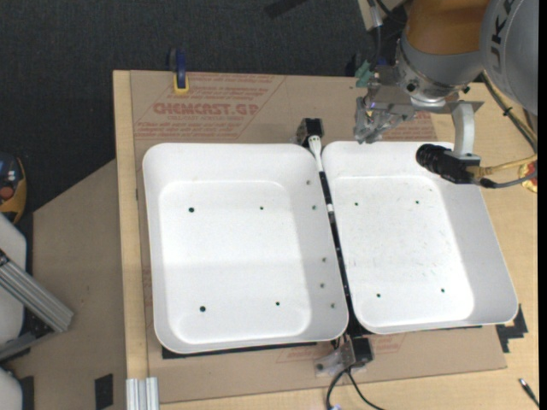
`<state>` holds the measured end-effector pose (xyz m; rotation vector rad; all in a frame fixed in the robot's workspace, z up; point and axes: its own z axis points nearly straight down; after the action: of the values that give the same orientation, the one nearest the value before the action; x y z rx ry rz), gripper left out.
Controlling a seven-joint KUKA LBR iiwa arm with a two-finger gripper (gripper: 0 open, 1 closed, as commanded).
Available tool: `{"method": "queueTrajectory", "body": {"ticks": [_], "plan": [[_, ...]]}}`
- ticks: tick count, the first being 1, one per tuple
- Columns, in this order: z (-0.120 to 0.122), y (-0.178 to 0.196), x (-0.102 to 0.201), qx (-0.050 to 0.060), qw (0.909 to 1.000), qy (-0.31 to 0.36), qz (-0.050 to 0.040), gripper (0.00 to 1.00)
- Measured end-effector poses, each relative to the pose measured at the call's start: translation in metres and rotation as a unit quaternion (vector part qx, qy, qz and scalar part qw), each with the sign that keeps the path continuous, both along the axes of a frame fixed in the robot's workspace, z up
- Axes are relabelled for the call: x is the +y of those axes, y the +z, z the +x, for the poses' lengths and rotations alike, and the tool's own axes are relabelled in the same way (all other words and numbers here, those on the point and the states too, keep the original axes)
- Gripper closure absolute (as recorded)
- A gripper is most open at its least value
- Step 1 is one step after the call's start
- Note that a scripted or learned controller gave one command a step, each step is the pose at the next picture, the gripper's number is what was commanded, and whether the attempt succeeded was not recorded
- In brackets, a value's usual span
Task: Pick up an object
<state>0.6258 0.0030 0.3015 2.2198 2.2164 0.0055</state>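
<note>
My gripper hangs over the far rim of the right white bin, near that bin's back left corner, under the grey wrist and orange band. The left white bin lies beside it, and only small dark dots mark each bin's floor. I see nothing held at the gripper's tip.
A black camera module on a bracket juts from the wrist over the right bin's back edge. A black clip and a strip join the bins. The brown board carries a blue-yellow clamp. An aluminium rail lies at the left.
</note>
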Motion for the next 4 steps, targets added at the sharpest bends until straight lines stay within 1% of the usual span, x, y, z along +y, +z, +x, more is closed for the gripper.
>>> {"method": "queueTrajectory", "body": {"ticks": [1,2,3,4], "plan": [[-0.034,0.023,0.011,0.003,1.0000,0.002,0.0009,1.00],[-0.039,0.028,0.004,0.002,1.0000,0.000,0.0003,1.00],[-0.061,0.031,-0.013,0.004,1.0000,0.000,0.0004,1.00],[-0.044,0.036,-0.038,0.001,1.0000,-0.001,-0.0005,1.00]]}}
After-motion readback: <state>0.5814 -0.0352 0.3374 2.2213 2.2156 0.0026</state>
